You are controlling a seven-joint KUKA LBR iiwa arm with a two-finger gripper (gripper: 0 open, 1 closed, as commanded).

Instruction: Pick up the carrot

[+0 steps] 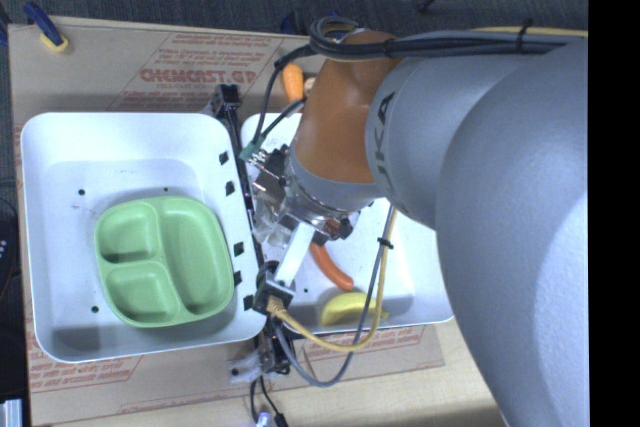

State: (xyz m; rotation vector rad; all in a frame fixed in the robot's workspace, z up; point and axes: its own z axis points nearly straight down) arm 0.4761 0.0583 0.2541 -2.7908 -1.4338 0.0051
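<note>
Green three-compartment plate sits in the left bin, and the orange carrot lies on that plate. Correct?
No. The camera view shows the green three-compartment plastic plate in the left white bin, but the orange carrot lies in the right white bin, beside a yellow object, not on the plate.

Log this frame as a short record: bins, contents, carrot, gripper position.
left bin: holds a green divided plate
right bin: largely covered by the arm
carrot: lying in the right bin, not held
yellow item: just in front of the carrot
gripper: low at the right bin's left side, beside the carrot
orange item: at the right bin's far edge, partly hidden
</note>
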